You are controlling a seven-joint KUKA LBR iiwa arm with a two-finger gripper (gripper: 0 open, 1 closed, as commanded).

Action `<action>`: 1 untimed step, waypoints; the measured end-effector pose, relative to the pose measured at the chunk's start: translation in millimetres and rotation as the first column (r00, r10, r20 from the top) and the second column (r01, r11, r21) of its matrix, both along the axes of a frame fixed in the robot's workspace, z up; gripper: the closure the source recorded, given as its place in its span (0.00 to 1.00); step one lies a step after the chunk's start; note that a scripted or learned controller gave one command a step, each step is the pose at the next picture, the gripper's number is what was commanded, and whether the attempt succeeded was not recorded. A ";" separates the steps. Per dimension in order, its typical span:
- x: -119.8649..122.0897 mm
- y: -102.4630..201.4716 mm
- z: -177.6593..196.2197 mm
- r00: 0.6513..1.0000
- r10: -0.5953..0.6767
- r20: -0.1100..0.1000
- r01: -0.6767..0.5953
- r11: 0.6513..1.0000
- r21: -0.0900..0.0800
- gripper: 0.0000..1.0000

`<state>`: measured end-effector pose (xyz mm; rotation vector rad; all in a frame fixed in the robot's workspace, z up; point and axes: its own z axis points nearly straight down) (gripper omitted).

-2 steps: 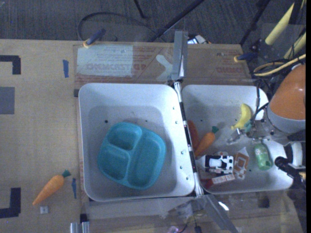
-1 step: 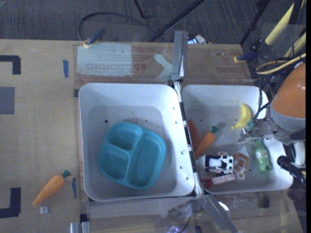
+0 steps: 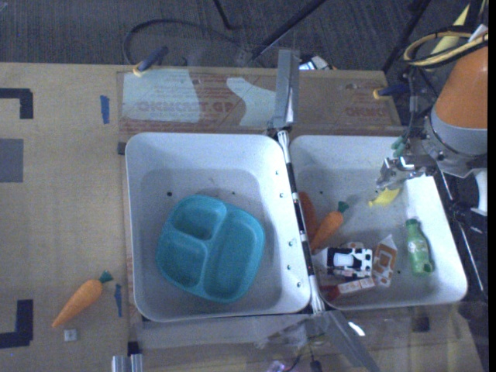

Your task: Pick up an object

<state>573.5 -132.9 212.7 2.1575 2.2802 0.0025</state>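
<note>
Gripper: you find it over the upper right part of the right bin, hanging from the grey and orange arm that enters from the right. You cannot tell how it is set; nothing shows in its grasp.

Yellow item: just below the gripper on the bin floor, the nearest thing to it.

Green bottle: lower right of the same bin, lying near the right wall.

Carrot: tilted, near the bin's left wall, beside an orange-red piece against that wall.

Black-and-white cow toy: lower middle, with a small white and orange packet just to its right and a red and white packet below it. These crowd the lower floor together.

Left bin: holds a teal divided plate.

Second carrot: on the bench, outside the bins, well left.
</note>
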 end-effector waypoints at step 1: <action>-14.0 -1.9 21.8 1.000 -0.025 0.000 0.025 1.000 -0.001 1.00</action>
